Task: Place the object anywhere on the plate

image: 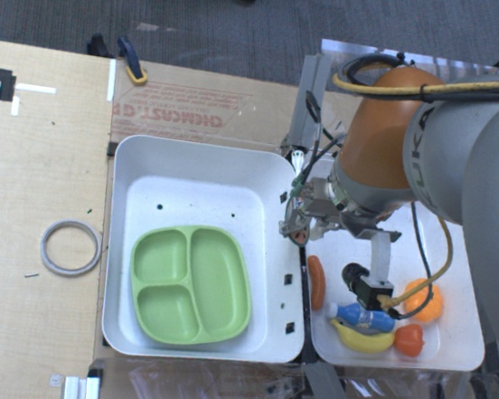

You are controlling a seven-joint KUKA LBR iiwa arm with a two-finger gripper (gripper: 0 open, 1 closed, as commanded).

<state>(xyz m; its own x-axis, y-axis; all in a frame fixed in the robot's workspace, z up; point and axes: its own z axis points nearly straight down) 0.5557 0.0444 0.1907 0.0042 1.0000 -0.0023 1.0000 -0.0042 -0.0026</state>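
Camera view: gripper (299, 226) hangs over the wall between the bins, jaws' state we cannot tell; orange-red object (314, 280) lies in the right bin (460, 295), apart from the green plate (213, 271), so we judge the pick not yet done and the next move a descent onto it.

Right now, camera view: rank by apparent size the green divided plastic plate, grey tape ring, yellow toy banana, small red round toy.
1. green divided plastic plate
2-3. grey tape ring and yellow toy banana: similar span, unranked
4. small red round toy
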